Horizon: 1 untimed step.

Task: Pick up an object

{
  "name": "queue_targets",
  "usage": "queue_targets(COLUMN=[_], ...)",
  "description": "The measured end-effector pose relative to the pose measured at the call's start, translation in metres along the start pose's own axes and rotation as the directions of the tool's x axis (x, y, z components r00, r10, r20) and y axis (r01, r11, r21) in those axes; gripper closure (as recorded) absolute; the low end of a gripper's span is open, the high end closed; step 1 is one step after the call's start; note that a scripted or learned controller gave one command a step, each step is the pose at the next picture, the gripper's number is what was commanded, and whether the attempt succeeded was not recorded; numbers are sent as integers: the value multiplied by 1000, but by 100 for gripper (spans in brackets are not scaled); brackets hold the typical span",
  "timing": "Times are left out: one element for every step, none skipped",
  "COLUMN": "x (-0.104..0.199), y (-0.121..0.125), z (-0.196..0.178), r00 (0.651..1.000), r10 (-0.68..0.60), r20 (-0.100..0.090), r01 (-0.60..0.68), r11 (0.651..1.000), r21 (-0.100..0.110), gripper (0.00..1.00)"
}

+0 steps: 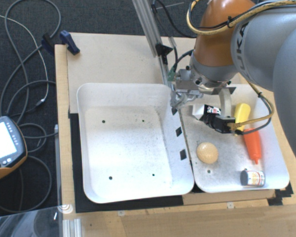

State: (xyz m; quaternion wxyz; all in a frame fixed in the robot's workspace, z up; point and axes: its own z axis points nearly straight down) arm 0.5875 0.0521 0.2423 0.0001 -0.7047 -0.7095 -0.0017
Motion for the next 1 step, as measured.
queue_targets(x=[43], y=[11], z=[8], r00=[1000], r10=[2], r20=[2], r01=[-2], r11=[1000], r21=[1], gripper=[100])
